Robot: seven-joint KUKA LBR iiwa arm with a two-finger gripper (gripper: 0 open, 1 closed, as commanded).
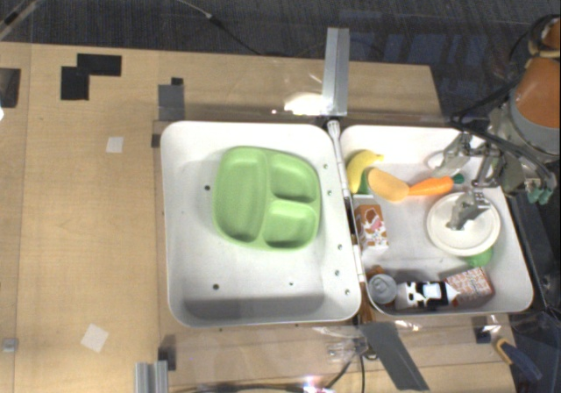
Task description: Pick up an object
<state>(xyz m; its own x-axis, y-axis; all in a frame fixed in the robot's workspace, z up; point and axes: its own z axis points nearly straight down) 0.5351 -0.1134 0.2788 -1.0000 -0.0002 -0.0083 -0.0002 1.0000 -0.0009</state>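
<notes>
My gripper (461, 182) hangs over the right bin (517, 233), near its far right side. Its metal fingers are spread open, one by the tip of an orange carrot (428, 187) and the other over a white round dish (463, 226). Nothing sits between them. Left of the carrot lie a yellow-orange piece (387, 185) and a yellow-green banana-like fruit (360, 163). A small printed carton (372, 226) lies against the bin's left wall. Along the near wall are a dark bottle with a grey cap (408, 292) and a reddish packet (469, 282).
The left bin (188, 251) holds a green divided plate (265, 196). A metal post (337, 71) stands behind the divider between the bins. Cables and the arm's grey body with its orange band (536, 93) crowd the right side. Something green (479, 253) peeks from under the white dish.
</notes>
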